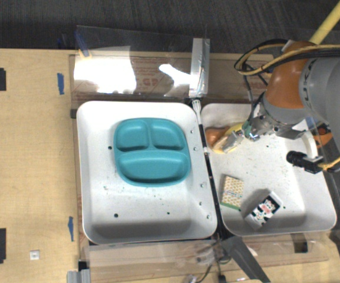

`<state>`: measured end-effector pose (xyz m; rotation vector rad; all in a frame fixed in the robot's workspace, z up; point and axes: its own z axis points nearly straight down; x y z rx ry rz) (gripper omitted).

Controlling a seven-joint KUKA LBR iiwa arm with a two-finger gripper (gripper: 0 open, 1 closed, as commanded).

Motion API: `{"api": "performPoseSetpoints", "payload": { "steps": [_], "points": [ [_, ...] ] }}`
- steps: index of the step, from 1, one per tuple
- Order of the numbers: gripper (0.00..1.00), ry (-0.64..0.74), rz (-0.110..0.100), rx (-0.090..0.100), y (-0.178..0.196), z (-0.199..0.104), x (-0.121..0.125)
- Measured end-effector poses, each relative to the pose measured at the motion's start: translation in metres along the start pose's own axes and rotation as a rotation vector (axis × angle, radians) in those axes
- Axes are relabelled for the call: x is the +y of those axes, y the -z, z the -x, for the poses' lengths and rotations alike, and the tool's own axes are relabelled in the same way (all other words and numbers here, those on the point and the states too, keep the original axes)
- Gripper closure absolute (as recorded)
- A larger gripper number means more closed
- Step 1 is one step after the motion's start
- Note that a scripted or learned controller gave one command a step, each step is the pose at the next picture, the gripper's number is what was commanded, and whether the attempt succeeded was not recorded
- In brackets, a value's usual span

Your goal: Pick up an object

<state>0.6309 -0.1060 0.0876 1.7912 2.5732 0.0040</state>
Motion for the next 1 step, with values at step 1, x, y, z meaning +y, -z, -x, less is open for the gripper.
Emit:
{"api": "performPoseSetpoints", "payload": {
  "steps": [1],
  "points": [
    [0.00,0.039,-0.038,0.018,0.0069,0.0110,0.0254]
  ]
}}
